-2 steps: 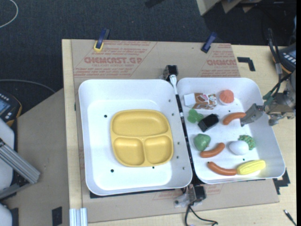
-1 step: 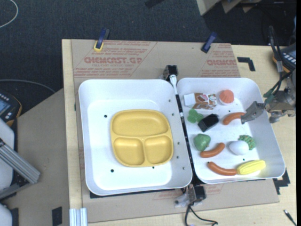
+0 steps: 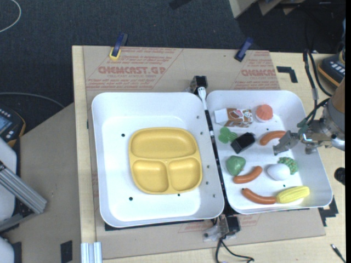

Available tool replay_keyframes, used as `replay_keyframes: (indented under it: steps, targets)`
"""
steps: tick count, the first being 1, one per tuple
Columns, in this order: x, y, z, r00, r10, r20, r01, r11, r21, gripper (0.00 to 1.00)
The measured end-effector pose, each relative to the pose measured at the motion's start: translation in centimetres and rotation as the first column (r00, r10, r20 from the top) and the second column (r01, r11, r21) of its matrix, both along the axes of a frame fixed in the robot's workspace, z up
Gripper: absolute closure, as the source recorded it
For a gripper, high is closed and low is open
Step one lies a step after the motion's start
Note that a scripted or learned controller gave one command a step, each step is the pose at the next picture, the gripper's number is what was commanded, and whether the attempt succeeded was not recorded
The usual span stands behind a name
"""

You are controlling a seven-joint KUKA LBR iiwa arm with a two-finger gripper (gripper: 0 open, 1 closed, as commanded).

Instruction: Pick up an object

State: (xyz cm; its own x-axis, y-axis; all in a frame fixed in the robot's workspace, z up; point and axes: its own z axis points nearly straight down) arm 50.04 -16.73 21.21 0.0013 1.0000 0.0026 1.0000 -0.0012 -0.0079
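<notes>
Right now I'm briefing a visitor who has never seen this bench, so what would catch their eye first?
The yellow divided plate lies alone in the left bin, the largest and brightest thing there. The right bin holds a scatter of toy food: three sausages, a corn cob, a white egg and green pieces. The gripper reaches in from the right, above the egg.

Two white bins: left bin [image 3: 104, 147], right bin [image 3: 312, 182]. One yellow divided tray [image 3: 164, 159] in the left. Right bin holds three sausages [image 3: 248, 175] [image 3: 258, 196] [image 3: 272, 137], one corn cob [image 3: 293, 193], one white egg [image 3: 277, 172], one black block [image 3: 243, 142], one orange-red round piece [image 3: 264, 112], one small packet [image 3: 235, 115], three green vegetable pieces [image 3: 227, 134] [image 3: 236, 164] [image 3: 287, 163].
</notes>
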Motion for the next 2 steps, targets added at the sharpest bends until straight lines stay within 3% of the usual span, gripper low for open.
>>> replay_keyframes:
  steps: [2]
  targets:
    - [0.4, 0.8, -11.1, 1.000, 0.001, 0.001, -0.001, 1.000, 0.001, 0.00]
